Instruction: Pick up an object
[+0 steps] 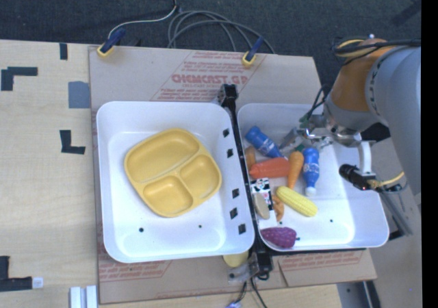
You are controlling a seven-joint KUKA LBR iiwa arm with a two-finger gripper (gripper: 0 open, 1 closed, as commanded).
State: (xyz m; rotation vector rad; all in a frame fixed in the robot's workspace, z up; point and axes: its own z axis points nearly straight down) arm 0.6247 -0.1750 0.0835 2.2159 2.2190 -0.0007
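While the grey arm point(383, 87) reaches in from three o'clock, we see its gripper point(311, 134) low over the right bin point(369, 231), above a crowded pile; whether it grips anything we cannot tell. At the pile's twelve o'clock lies a blue bottle point(261, 139); a second bottle point(311, 170) sits beside a carrot point(295, 166) and a red block point(270, 168). Toy corn point(296, 201) and what may be a purple fruit point(278, 236) lie toward six o'clock. A yellow divided plate point(172, 171) occupies the left bin point(116, 231).
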